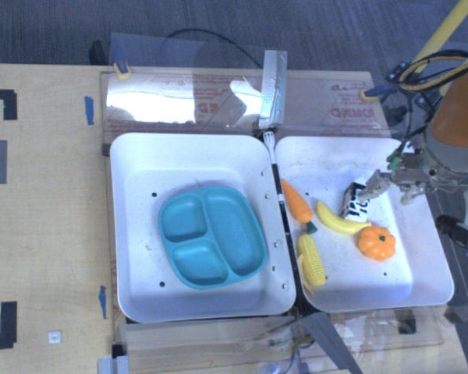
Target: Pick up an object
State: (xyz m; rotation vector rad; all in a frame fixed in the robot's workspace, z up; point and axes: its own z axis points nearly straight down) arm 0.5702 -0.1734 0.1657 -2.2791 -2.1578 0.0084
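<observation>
Banana (339, 222) lies just under the lowered gripper (357, 202), whose state I cannot tell

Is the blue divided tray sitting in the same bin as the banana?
No, the blue tray lies in the left bin; the banana lies in the right bin.

Robotics lab test bench, pale wooden benchtop (47, 209) marked with black tape corners (6, 104) and blue tape tabs (89, 110), two white bins (132, 162) fixed side by side, clear plastic shield (187, 92) behind, loose cables (417, 68), toy plastic food (339, 223), grey carpet floor (218, 6).
</observation>
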